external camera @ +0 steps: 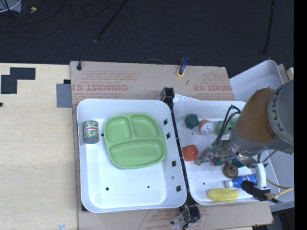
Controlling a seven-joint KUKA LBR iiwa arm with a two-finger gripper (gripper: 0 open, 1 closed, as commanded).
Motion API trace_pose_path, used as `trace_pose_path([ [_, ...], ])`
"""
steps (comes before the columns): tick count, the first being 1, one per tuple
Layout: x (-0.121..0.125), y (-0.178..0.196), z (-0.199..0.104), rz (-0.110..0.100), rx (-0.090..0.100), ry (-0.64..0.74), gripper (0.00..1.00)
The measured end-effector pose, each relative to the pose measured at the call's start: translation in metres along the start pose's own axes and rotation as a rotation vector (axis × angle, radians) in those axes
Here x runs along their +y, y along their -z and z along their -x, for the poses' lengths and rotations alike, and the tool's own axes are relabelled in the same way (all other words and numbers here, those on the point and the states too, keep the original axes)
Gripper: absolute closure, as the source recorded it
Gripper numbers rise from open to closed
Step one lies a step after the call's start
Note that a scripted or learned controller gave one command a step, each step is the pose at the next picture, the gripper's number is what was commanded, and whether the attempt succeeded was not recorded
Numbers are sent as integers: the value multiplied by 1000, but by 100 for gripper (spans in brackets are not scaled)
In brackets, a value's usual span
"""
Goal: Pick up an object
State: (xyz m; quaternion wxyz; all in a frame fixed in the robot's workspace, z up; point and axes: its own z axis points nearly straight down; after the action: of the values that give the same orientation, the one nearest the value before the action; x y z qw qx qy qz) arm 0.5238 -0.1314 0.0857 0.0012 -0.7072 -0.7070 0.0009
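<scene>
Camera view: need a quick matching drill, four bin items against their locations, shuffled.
Items:
1. divided green plate
2. small can
3. yellow item
4. orange-red item

Locations:
A. right bin, near front edge
B. left bin, middle
C. right bin, close to the divider
D. left bin, by its left wall

Pairs: 1-B, 2-D, 3-A, 4-C

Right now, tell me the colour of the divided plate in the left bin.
Light green, seen clearly in the camera view: the divided plate.
</scene>
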Motion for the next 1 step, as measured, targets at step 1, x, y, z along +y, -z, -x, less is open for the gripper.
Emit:
trace_pose_path([
  [1,0,12,2,2,0,-7,100],
])
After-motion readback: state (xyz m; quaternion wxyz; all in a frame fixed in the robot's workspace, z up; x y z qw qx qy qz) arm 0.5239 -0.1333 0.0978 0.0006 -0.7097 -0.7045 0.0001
